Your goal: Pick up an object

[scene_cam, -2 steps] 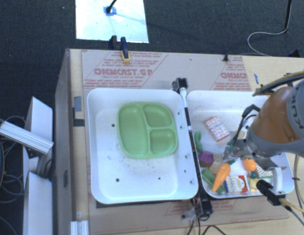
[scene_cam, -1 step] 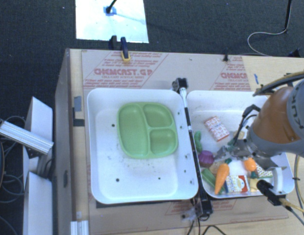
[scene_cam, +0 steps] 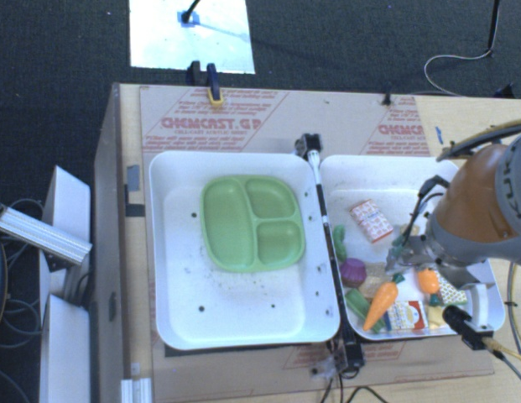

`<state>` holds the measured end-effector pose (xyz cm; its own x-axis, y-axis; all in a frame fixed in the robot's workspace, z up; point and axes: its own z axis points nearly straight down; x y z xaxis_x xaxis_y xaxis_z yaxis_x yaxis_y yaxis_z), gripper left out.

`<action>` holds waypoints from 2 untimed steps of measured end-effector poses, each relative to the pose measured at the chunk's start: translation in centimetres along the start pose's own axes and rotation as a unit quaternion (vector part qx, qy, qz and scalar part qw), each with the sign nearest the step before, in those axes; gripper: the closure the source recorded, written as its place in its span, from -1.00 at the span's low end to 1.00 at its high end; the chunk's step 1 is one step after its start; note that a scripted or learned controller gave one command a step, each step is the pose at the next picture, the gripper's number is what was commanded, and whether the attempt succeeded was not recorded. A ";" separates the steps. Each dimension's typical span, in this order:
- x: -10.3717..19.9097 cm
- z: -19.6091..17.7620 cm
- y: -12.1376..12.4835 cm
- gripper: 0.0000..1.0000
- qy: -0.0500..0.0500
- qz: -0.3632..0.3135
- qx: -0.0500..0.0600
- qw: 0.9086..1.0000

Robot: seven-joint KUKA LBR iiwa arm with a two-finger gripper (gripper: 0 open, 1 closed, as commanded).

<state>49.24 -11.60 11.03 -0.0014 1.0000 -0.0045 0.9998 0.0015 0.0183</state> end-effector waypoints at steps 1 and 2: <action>0.0 0.0 0.0 -1.00 0.000 0.000 0.000 1.000; 0.8 1.6 0.0 -1.00 -0.007 0.005 -0.001 1.000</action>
<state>49.23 -10.80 9.44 0.0087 0.9998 -0.0186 0.9998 -0.0084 0.0197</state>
